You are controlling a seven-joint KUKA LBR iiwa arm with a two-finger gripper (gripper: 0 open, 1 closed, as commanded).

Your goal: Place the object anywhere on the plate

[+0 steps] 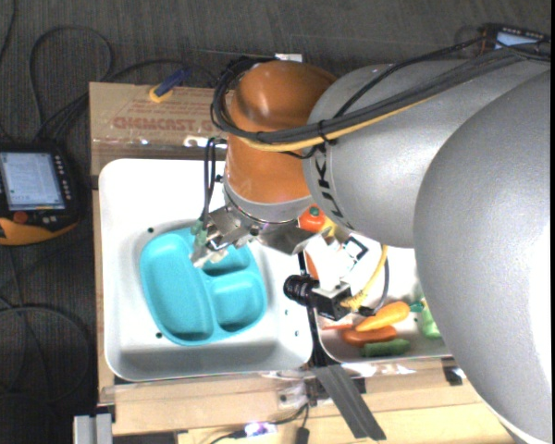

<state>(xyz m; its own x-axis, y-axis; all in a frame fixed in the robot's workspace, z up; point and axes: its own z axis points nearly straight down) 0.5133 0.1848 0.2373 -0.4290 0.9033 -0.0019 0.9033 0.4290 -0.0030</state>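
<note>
Grey arm with orange wrist band (277, 146) seen nearest camera, hiding much of bench. Two-finger metal gripper (213, 246) poised over upper edge of turquoise divided plastic plate (199, 289) in left white bin (120, 248). Finger spacing cannot be told; no object seen between them. Candidate objects, orange carrot-shaped toy (384, 318) and green piece (381, 348), lie right of gripper in other bin. Step judged: release over plate or fresh pick. Next move needs grasp confirmed.

Dark carpet floor (120, 26), black cables (37, 63), cardboard sheet (148, 118), handheld pendant (28, 192).
</note>
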